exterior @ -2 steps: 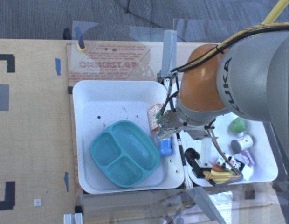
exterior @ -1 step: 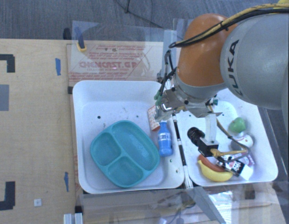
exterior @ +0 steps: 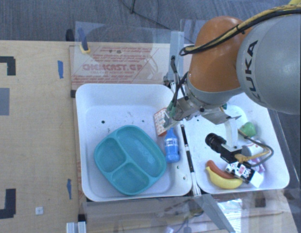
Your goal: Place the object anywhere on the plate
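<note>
A: Any writing readable?
B: "KUKA" on the grey arm (exterior: 267,62); faint red lettering on the board (exterior: 119,64) behind the bins, illegible.
A: The end effector (exterior: 171,114)?
B: Low over the left bin (exterior: 87,110), by a small carton (exterior: 160,122); grip unclear.
A: The plate (exterior: 128,159)?
B: Teal, three compartments, blue bottle (exterior: 172,148) beside it. Banana (exterior: 222,178) in the right bin (exterior: 279,176).
</note>
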Robot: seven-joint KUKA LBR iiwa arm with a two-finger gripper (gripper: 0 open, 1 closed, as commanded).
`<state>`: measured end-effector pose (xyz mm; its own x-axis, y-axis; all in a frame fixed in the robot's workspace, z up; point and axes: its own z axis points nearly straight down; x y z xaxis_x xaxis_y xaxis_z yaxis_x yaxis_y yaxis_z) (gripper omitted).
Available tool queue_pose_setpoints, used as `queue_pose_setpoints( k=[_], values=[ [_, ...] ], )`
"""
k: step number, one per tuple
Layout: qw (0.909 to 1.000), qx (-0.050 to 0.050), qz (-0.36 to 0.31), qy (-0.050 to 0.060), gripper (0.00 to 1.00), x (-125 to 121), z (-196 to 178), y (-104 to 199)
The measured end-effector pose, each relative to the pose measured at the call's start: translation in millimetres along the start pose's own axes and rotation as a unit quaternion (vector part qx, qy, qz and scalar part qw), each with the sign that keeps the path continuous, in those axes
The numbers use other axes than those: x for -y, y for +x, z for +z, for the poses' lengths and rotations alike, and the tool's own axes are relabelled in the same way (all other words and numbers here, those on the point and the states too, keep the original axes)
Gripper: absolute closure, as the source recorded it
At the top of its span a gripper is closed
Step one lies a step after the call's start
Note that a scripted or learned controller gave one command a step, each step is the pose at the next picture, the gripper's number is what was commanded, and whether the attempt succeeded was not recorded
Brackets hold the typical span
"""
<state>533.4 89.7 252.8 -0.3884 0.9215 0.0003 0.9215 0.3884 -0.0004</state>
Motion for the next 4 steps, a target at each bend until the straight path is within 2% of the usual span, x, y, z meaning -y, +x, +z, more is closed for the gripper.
queue_pose_setpoints(
  k=[1,2,3,4],
  values=[
    [0.9996,0.001,-0.029,-0.002,1.00,-34.9,29.7,3.8],
    [0.9996,0.001,-0.029,-0.002,0.00,-34.9,29.6,3.4],
    [0.9996,0.001,-0.028,-0.004,1.00,-36.1,19.4,2.8],
    [0.9996,0.001,-0.028,-0.004,0.00,-36.0,19.5,2.7]
  ],
)
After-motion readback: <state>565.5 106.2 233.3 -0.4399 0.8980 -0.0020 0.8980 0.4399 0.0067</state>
